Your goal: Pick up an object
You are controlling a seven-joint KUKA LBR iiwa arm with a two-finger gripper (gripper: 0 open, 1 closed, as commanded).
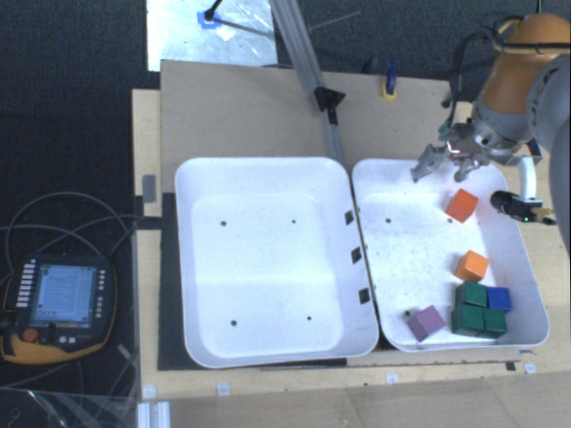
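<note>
Arm above the right bin's upper edge

The gripper (443, 165) hangs at upper right with fingers spread, grasping nothing. An orange block (461, 205) lies just below it in the right bin (393, 239), apart from the fingers.

You are looking at two bins sitting side by side mid-frame, the left bin (192, 239) touching the right bin (384, 230) along their shared edge. The gripper (443, 167) is hanging over the right bin's upper edge. One block (461, 205) is lying just below it. Lower right, a second block (472, 265) is sitting above a cluster of blocks (482, 308), with another block (426, 322) lying left of that cluster. A pendant (58, 310) is resting at the frame's lower left.
</note>
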